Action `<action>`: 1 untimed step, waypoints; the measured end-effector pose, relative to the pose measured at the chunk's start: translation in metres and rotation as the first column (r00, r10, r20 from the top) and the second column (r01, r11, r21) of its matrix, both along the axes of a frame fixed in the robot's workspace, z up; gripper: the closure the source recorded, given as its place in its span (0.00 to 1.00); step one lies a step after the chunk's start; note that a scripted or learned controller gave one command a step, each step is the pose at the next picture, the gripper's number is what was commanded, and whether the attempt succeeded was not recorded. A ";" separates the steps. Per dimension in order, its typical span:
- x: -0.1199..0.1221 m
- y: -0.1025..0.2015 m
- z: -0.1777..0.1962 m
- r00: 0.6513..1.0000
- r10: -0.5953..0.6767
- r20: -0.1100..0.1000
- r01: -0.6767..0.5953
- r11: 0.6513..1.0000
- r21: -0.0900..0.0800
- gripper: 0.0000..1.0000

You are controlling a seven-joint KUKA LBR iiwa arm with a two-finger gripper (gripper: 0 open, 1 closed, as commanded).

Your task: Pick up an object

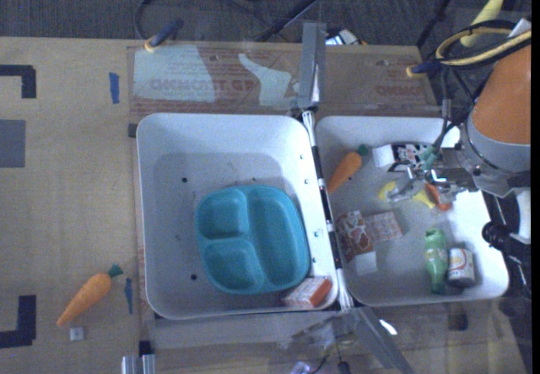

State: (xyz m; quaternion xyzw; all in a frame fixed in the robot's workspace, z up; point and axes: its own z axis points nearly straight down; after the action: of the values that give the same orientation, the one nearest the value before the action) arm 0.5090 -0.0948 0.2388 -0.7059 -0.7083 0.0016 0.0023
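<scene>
While the tool hangs low over the right bin, whether it is released or clenched cannot be told; nothing is seen gripped. A yellow banana-like toy lies just beside it, an orange carrot near the bin's left wall, a green bottle and small can towards the front. Recommendation: descend squarely on the yellow toy, clear of neighbouring clutter, and close fully before lifting.

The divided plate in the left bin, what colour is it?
The divided plate is teal blue, seen clearly in the camera view from above.
</scene>
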 end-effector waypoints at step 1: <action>-0.022 -0.023 -0.130 0.961 0.278 0.010 -0.278 0.961 -0.002 0.00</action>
State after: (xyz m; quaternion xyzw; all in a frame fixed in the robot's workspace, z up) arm 0.4875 -0.1179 0.1084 -0.5995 -0.8003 -0.0014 -0.0017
